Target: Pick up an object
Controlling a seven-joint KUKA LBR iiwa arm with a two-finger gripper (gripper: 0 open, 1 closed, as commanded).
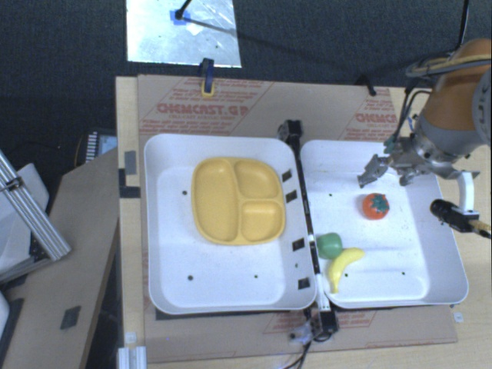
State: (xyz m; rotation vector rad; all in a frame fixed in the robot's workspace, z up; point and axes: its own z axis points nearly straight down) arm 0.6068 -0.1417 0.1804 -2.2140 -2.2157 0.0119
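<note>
**Three toy foods in the right bin**

A red-orange tomato [375,206] sits near the bin's middle. Well apart from it, toward the near left corner, a green round fruit [330,245] lies touching a curved yellow banana [343,265] just below it.

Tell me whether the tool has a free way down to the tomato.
Probably yes. The tool hangs in the right bin, just above and beside the tomato. Nothing lies between them; the green fruit and banana sit apart, nearer the divider.
</note>
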